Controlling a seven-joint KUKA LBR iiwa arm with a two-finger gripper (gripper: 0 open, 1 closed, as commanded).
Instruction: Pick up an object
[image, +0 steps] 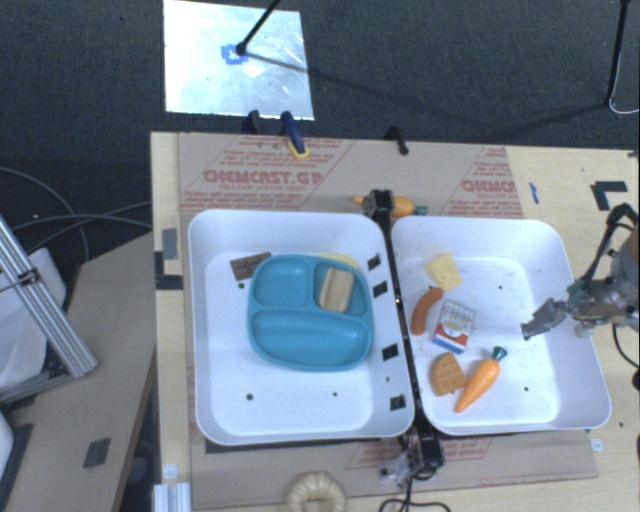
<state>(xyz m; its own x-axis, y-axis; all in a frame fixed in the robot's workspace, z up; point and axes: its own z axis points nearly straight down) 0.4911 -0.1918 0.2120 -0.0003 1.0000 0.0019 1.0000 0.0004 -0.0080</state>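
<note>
Gripper (538, 322) is hovering at the right side of the frame over the right bin (560, 395), holding nothing; finger state can't be made out. Left of it: carrot (478, 383), box (454, 326), sausage (426, 310), cheese (443, 270), bread (447, 373). Left bin (225, 400) is carrying a blue tray (300, 315).

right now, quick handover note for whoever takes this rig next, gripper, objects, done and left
Gripper: over the right bin, near its right side, holding nothing that I can see.
Right bin: carrot, sausage, small carton, cheese wedge, bread piece.
Left bin: blue divided plate with a tan piece in one compartment.
Done: nothing picked.
Left: grasp and lift one object; the carrot and carton look nearest.
</note>
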